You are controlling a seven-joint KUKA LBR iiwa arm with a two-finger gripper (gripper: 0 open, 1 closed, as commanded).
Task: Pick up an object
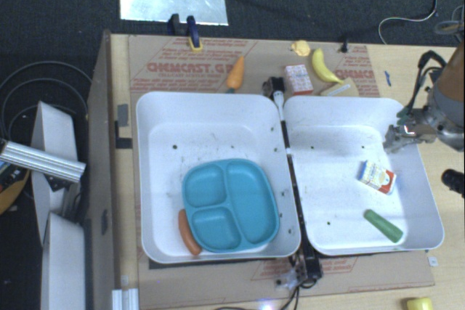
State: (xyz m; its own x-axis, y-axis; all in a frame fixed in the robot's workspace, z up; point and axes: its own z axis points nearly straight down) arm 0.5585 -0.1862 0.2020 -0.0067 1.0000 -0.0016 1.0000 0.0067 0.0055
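Observation:
In the right bin [341,128] lie a small white, red and blue carton [377,176] near the right wall and a green pickle-shaped object [383,225] at the front right. The left bin [167,120] holds a blue three-section plate [229,205] with an orange sausage [189,232] beside its front left edge. My gripper [401,133] hangs at the right bin's upper right rim, above and slightly right of the carton, with nothing visibly between its fingers.
Behind the bins on the cardboard lie a carrot [235,74], a small pink box [298,79], a banana [323,66] and a blue-yellow clamp [190,30]. A cable loops at the far right. A yellow object [419,304] sits at the front right corner.

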